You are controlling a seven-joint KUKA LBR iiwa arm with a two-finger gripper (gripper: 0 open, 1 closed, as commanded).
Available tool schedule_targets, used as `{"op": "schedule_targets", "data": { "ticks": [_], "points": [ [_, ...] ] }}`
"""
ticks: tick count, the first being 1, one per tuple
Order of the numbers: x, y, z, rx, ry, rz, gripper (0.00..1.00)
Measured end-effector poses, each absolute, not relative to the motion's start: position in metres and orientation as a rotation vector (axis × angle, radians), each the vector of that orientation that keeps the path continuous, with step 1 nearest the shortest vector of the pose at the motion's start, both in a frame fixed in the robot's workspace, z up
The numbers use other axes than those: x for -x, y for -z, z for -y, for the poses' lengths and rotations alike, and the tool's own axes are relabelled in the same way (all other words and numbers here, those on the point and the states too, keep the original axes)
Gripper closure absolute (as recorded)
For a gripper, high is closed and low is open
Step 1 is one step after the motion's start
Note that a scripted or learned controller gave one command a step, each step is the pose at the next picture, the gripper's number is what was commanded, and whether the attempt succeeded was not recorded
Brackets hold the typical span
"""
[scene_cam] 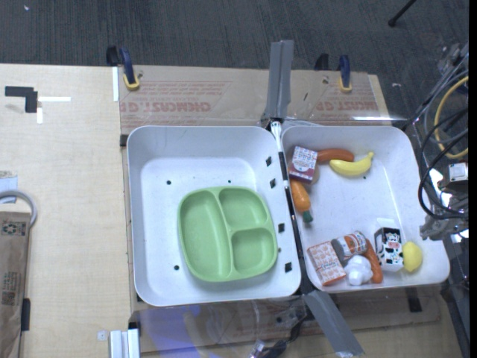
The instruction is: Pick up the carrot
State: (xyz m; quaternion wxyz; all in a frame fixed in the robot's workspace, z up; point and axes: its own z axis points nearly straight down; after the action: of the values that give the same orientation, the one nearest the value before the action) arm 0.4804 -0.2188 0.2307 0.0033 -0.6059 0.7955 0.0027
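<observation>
The carrot [299,198] lies in the right bin [350,207], close against its left wall, the orange body pointing up the view and the green top [306,216] towards the bin's near side. Its upper end sits just below a small pink-and-white box [303,162], touching it or nearly so. A reddish sausage [335,155] and a banana [352,165] lie beside that box, near the far wall. At the near side of the same bin, well apart from the carrot, sits a cluster: an orange-and-white box [326,263], a can [352,245] on its side, a white lump [359,272], a cow-patterned carton [388,247] and a lemon [411,256]. The left bin [153,222] holds a green plate [227,233] with three compartments. Both bins rest on the pale wooden worktop [59,200]. Cables [440,148] hang at the right. Whether the tool is spread or pressed together cannot be told here.
</observation>
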Motion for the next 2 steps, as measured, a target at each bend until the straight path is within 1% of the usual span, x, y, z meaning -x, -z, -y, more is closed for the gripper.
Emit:
{"op": "schedule_targets", "data": {
  "ticks": [1, 2],
  "points": [
    [-0.4788, -0.2232, 0.2205, 2.334, -0.004, -2.097, 1.0],
    [-0.4804, -0.2317, 0.2191, 2.327, -0.008, -2.099, 1.0]
  ]
}}
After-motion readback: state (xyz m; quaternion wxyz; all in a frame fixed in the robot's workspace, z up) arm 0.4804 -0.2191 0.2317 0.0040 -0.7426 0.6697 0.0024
